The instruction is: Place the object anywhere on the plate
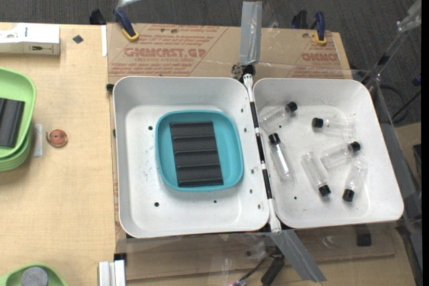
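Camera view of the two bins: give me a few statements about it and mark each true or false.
1. The teal plate sits in the left bin. True.
2. A black ridged block lies on the plate. True.
3. The clear vials have white caps. False: their caps are black.
4. The vials lie in the left bin. False: they lie scattered in the right bin.
5. All vials stand upright. False: they lie on their sides.
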`<state>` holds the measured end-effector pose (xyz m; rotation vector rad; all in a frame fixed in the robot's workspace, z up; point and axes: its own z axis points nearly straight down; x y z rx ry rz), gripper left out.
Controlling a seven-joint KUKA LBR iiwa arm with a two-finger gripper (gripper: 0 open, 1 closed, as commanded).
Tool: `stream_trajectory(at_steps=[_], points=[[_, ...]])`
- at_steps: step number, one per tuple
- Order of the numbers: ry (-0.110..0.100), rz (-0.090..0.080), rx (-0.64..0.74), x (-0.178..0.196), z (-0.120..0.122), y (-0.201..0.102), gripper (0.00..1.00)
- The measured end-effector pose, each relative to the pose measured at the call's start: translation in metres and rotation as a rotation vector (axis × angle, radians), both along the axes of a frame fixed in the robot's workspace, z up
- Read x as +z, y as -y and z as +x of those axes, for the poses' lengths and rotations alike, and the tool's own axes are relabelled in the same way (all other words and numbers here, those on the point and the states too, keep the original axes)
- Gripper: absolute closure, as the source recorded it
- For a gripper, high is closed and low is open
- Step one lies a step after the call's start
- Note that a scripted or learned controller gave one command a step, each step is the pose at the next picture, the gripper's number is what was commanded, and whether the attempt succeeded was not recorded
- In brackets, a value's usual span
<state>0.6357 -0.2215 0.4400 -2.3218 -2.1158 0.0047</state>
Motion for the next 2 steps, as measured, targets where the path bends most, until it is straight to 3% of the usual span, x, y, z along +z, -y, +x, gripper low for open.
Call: stream_trajectory(at_steps=[2], points=[[0.000, 0.000, 0.000, 0.0000, 0.0000, 0.0000, 0.00]])
